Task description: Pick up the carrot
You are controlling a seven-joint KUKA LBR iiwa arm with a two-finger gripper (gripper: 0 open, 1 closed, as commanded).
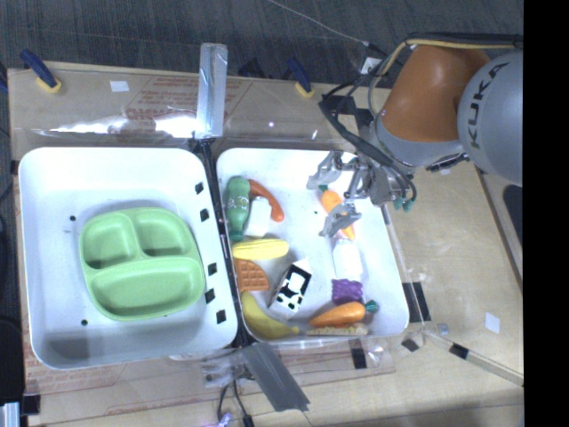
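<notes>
The carrot [339,314], orange with a green leafy end, lies near the front right corner of the right bin [384,238], just below a purple toy. My gripper [331,199] hangs over the bin's far right part, well behind the carrot. It is open, one finger [322,175] standing behind and the other in front of a small orange piece [331,200]. Nothing is lifted between them.
The right bin also holds a green cucumber [237,202], a red-orange chili [268,200], corn [260,250], a waffle [252,277], a banana [263,322], a black-and-white cube [292,287], a white bottle [348,259] and the purple toy [348,290]. A green divided plate [140,261] sits in the left bin [44,238].
</notes>
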